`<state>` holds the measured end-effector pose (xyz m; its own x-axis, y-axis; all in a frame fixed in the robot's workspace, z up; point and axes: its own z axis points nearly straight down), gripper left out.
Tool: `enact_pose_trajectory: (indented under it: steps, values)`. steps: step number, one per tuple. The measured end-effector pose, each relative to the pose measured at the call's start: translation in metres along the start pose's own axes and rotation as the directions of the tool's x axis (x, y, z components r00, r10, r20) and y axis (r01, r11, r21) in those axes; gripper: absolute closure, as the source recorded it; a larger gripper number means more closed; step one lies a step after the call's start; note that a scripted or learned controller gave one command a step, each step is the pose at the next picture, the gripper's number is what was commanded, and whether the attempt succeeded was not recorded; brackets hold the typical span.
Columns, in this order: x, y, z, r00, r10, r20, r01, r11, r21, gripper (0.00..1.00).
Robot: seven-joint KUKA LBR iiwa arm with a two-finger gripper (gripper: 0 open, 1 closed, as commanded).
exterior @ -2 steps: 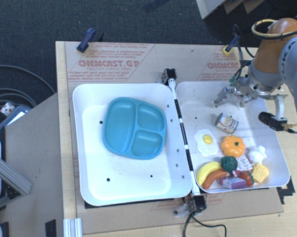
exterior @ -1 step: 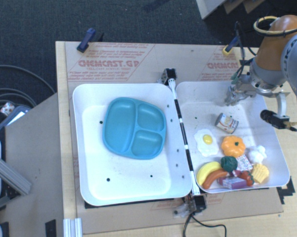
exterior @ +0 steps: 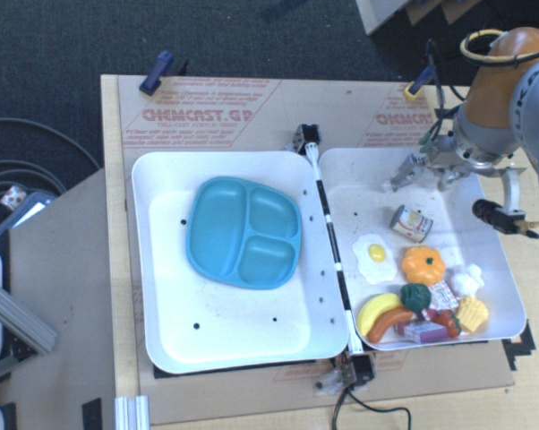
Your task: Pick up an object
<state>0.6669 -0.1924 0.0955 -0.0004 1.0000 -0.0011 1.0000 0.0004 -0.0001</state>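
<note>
My gripper (exterior: 424, 176) hangs over the far part of the right bin (exterior: 359, 173), its two grey fingers spread open with nothing between them. Just in front of it a small tin (exterior: 413, 223) lies on its side, apart from the fingers. Toy foods are clustered at the near right: a fried egg (exterior: 372, 254), an orange fruit (exterior: 423, 264), a banana (exterior: 375, 310), a sausage (exterior: 391, 322), a green piece (exterior: 415, 296), corn (exterior: 472, 313), a white piece (exterior: 467, 280) and a purple packet (exterior: 426, 332).
The left bin (exterior: 162, 312) holds a blue divided plate (exterior: 244, 232). A black-studded rim (exterior: 328, 231) separates the two bins. The arm's grey and orange wrist (exterior: 498, 88) stands at the far right over the bin's back corner.
</note>
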Motion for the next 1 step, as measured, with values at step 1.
enact_pose_trajectory:
  steps: [1]
  values:
    - [0.0006, -0.0006, 0.0107, 1.0, 0.0, -0.001, 0.0, 1.0, 0.002, 0.0]
